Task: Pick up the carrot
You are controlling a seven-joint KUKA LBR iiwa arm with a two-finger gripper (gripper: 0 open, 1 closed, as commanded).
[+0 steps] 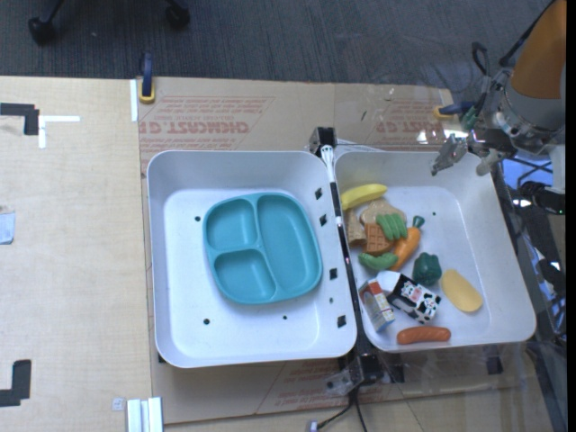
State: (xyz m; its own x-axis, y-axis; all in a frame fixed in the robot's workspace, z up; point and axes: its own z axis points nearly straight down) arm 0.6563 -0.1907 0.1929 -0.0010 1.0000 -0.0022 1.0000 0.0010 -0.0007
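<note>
Carrot (408,244) lies in right bin (490,228), among toy foods, well apart from hand (468,151) at bin's far edge. Finger state: cannot tell.

Orange carrot (407,245), green top, lies slanted among toys in right bin (504,241).

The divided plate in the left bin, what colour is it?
Teal, seen clearly in the camera view.
</note>
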